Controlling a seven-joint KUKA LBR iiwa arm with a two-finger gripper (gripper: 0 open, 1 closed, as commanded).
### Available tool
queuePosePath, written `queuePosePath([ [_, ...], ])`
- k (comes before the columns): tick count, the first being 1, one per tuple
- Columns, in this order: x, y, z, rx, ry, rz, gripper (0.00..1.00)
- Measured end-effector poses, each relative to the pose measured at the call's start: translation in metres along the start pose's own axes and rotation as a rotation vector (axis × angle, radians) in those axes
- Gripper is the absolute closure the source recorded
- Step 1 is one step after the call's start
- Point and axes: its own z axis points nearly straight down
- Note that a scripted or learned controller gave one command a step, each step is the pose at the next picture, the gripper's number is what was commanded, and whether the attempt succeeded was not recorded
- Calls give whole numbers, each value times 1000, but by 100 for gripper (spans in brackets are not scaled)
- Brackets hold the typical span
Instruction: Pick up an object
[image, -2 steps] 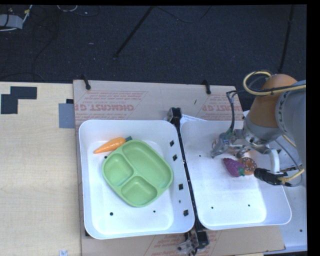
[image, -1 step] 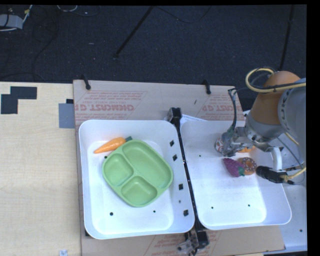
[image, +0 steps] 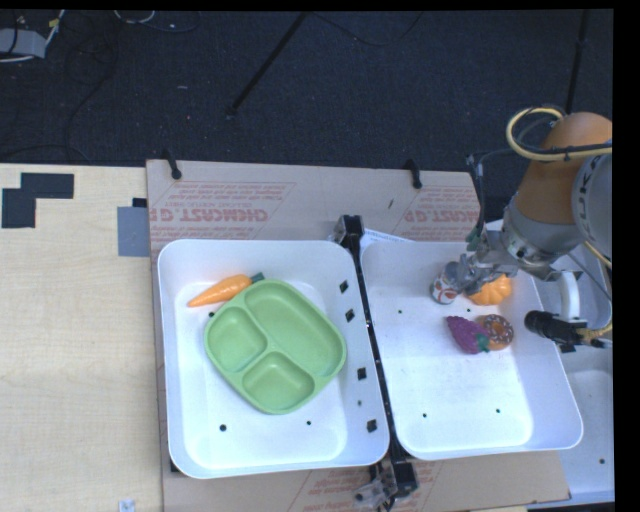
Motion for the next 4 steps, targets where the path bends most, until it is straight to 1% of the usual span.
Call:
queuePosePath([
  [1,-1,1,-54,-1,0,0,100],
  [2,54,-7,-65,6,3,-2,100],
  [3,104,-2,-75,5,2,-2,100],
  [4,151,-5,-67,7,3,-2,100],
])
